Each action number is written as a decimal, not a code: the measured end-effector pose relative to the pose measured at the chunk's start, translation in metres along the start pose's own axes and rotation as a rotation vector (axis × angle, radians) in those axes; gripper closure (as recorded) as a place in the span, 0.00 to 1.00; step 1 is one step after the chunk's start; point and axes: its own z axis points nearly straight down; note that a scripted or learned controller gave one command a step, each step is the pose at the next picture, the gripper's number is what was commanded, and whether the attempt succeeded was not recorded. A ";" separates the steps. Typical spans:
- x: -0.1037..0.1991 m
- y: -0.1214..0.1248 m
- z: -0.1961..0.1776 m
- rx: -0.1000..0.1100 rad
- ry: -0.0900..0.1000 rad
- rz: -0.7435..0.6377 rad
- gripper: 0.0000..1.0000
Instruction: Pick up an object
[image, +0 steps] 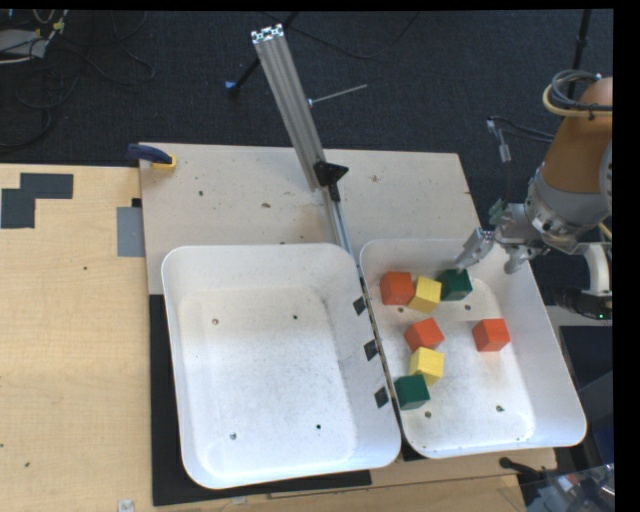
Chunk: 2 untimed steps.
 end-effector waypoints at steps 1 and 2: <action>0.000 0.000 0.000 0.001 0.000 -0.002 0.00; 0.001 -0.005 0.064 0.006 0.002 0.003 0.00</action>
